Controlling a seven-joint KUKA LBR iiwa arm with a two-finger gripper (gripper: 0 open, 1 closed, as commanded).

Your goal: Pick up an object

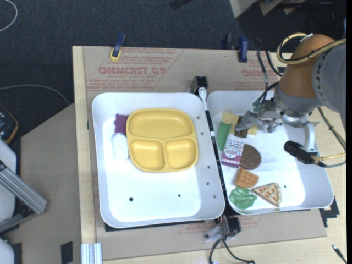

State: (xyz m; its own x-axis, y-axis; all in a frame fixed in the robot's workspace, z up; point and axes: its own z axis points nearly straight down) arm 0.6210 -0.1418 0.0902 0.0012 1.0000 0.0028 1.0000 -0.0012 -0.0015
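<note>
1. The grey arm comes in from the right, its orange band sitting above the wrist, and it hangs low over the right bin.
2. The gripper is down at the back left part of that bin, right over a small dark brown piece and a pale yellow block. From here I cannot tell how wide the jaws stand or whether anything is caught between them.
3. Beside them lies a green stick, and nearer the front a pink and white packet touching a round brown cookie.
4. Further forward sit a waffle, a green leaf and a pizza slice.
5. The left bin holds a yellow tray with 3 compartments, a purple thing and a white thing tucked at its left edge.
</note>
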